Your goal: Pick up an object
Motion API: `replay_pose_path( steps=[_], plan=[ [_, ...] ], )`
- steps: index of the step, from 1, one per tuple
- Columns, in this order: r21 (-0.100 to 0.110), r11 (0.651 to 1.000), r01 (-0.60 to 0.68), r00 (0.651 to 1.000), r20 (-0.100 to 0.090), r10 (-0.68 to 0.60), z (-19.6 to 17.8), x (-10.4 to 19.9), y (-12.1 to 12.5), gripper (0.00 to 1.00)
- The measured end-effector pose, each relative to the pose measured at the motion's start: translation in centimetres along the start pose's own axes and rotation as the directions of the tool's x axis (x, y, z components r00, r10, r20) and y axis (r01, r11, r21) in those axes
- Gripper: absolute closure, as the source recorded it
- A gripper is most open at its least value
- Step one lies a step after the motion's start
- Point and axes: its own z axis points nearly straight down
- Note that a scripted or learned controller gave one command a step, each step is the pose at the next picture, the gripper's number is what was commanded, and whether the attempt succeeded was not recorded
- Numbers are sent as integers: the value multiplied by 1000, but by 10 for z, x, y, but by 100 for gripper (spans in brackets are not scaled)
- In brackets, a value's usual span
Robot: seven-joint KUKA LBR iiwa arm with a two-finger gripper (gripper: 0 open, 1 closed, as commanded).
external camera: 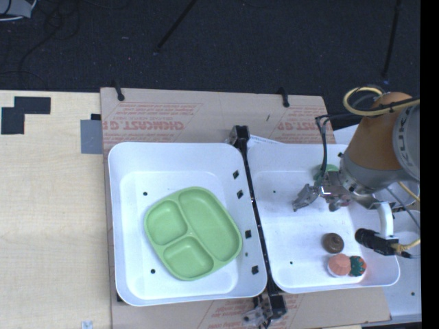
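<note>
Brown round disc lying flat — no long axis, hand above it, grip state unclear.

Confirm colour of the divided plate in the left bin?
Light green plate, camera view.

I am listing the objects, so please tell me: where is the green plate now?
In the camera view, the green plate lies in the left bin, near its middle, close to the divider between the bins.
</note>
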Motion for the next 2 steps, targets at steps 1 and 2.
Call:
replay_pose_path(
  steps=[1, 2],
  plan=[
    [-4, 1000, 0, 1000, 1, 0, 41, 1, 0, 0],
    [-5, 1000, -3, 1000, 1, 3, 29, 0, 0, 100]
  ],
)
